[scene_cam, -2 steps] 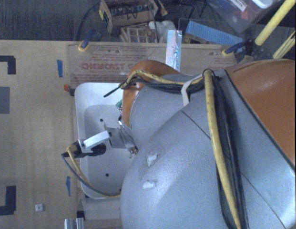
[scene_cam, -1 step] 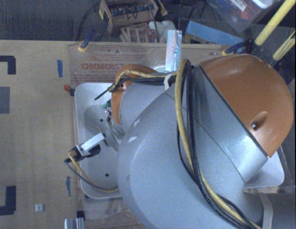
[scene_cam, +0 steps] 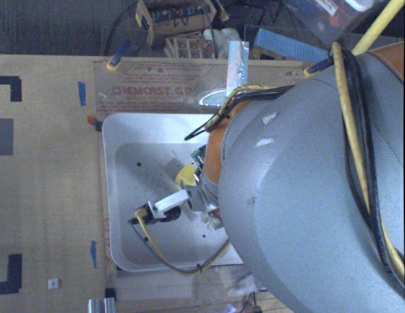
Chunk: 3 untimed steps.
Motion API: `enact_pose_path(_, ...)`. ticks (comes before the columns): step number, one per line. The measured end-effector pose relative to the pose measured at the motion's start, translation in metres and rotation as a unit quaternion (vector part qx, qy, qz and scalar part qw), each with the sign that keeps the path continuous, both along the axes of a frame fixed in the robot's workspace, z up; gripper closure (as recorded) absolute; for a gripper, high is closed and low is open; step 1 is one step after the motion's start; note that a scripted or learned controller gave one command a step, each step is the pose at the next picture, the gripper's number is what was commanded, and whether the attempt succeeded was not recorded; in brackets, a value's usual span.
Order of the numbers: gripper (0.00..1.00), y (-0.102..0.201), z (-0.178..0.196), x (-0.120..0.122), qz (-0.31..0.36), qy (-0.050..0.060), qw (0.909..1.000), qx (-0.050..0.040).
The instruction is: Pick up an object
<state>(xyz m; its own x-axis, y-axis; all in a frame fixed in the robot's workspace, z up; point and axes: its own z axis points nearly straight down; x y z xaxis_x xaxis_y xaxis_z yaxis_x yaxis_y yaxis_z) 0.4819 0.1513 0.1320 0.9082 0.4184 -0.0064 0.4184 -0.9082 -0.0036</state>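
Down at the three o'clock side of the white bin (scene_cam: 117,142), the gripper (scene_cam: 202,204) sits low over the bin floor, tucked almost wholly under the big grey arm (scene_cam: 306,188). Is it wide or closed? I cannot tell from up here, and whatever it may have hold of is hidden too.

Just beside it, toward eleven o'clock, a yellow piece (scene_cam: 186,174) lies on the bin floor, hard up against the wrist. Whether they touch or are a hair apart, I can't say. A flat grey scrap (scene_cam: 172,166) lies next to that piece on its ten o'clock side. At twelve o'clock from the gripper, a small green bit (scene_cam: 199,154) peeks out by the orange band (scene_cam: 214,150) on the arm. A couple of dark specks dot the floor, one out at ten o'clock (scene_cam: 138,165).

The arm comes in from three o'clock and covers the right half of the scene. The bin rests on the wooden bench (scene_cam: 45,175), with strips of blue tape (scene_cam: 81,93) stuck on the wood at the bin's ten and seven o'clock. At the bin's twelve o'clock a clear sheet (scene_cam: 156,87) with red lettering lies on the bench, and past it, at the top of the scene, a cardboard box (scene_cam: 169,12) stands among clutter.
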Motion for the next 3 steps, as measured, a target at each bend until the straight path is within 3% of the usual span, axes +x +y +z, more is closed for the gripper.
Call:
enact_pose_path(1, 1.00, -0.006, -0.042, 0.066, 0.107, -0.005, 0.9942, 0.0009)
enact_pose_path(2, 1.00, -0.001, -0.046, 0.075, 0.181, 0.014, 0.9834, -0.0090)
enact_pose_path(3, 1.00, -0.010, -0.042, 0.076, -0.047, -0.007, 0.9989, 0.0027)
